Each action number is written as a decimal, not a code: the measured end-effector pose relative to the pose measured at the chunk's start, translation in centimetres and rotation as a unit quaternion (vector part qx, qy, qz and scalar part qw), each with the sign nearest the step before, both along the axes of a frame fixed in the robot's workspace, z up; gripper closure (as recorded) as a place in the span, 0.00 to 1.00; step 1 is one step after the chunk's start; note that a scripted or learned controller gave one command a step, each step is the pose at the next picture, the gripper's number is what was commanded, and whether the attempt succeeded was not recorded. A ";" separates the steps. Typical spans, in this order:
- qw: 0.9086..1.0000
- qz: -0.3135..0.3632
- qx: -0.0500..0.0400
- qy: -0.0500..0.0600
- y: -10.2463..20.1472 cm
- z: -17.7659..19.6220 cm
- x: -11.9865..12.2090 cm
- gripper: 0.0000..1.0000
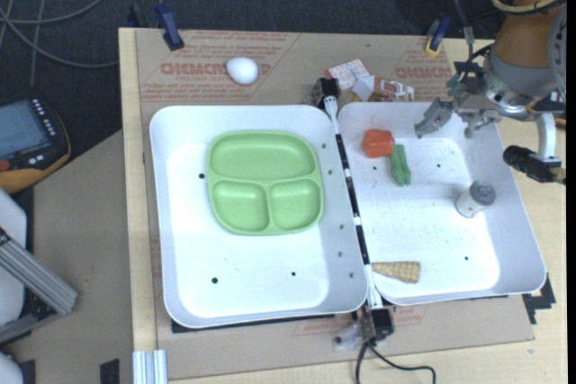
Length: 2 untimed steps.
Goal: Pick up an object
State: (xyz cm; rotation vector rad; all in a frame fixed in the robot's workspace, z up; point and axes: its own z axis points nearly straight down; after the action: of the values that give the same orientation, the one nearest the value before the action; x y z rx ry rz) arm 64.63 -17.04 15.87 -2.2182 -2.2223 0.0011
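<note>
The right bin (pixel 504 265) holds an orange-red block (pixel 378 142), a green pickle-like piece (pixel 400 165), a small grey and white knob (pixel 477 196) and a waffle cone (pixel 397 271). My gripper (pixel 450 123) hangs over the bin's far edge, right of the orange-red block and apart from it. Its fingers are spread open with nothing between them. The arm's orange band (pixel 538 18) shows at the upper right.
The left bin (pixel 180 265) holds a green divided plate (pixel 265 182). A white egg (pixel 241 69) lies on the bench behind that bin. Crumpled wrappers (pixel 360 81) sit behind the seam between the bins. Blue clamps (pixel 167 25) grip the bench's far edge.
</note>
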 end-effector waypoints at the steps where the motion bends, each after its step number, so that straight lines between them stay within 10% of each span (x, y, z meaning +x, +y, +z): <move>1: 1.000 -0.002 -0.003 -0.001 5.7 -6.6 0.1 0.00; 2: 1.000 -0.004 -0.008 -0.001 6.5 -7.2 -0.2 0.00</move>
State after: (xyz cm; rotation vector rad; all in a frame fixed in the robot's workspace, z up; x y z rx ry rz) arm 64.47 -10.51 8.67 -2.2352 -2.2235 0.0175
